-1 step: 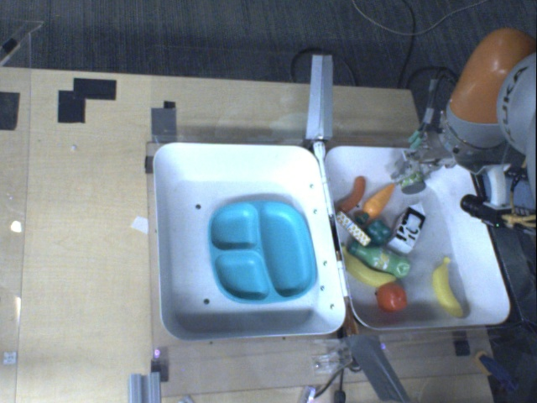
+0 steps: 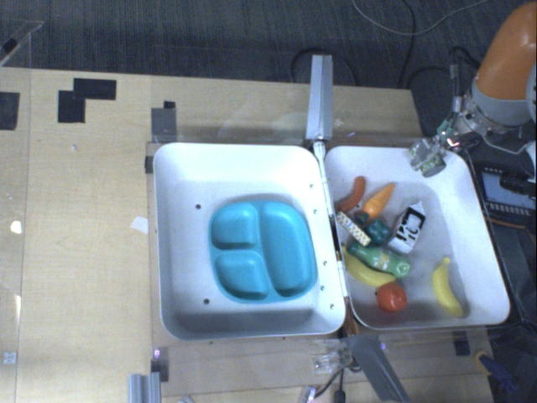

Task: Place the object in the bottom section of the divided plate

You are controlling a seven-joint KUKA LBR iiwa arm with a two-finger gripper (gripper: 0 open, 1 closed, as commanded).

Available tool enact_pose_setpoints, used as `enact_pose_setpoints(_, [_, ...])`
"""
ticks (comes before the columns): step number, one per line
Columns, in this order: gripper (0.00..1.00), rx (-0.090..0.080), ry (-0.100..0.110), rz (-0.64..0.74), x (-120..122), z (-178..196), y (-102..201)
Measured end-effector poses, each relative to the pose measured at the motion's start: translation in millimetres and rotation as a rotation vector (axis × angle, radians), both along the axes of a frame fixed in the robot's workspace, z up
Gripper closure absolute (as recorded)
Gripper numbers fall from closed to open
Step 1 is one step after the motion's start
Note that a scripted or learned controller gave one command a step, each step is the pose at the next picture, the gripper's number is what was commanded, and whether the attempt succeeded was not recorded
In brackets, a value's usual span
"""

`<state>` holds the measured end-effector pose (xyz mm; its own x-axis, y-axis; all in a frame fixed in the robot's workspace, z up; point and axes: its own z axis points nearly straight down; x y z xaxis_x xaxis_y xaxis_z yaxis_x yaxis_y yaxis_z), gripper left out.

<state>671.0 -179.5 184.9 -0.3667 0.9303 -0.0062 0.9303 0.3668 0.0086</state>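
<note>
A blue divided plate (image 2: 262, 248) lies in the left white bin (image 2: 176, 183), with nothing in its three sections. The right bin (image 2: 470, 225) holds a heap of toy food: a sausage (image 2: 352, 193), a carrot (image 2: 378, 200), a white and black box (image 2: 409, 227), a green cucumber (image 2: 382, 259), a yellow banana (image 2: 445, 288), a second yellow piece (image 2: 367, 273) and a red tomato (image 2: 391, 297). My gripper (image 2: 428, 158) hangs over the right bin's far right corner, well away from the heap. Nothing shows between its fingers.
A metal rail (image 2: 320, 107) runs up from where the two bins meet. Black markers (image 2: 84, 97) sit on the wooden bench at the far left. Cables (image 2: 403, 15) lie on the dark floor behind. The orange arm band (image 2: 508, 53) is at the upper right.
</note>
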Motion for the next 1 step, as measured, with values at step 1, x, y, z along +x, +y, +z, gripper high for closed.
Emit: enact_pose_setpoints(1, [1.0, 0.002, 0.003, 0.058, -0.3, -34.2, 81.0])
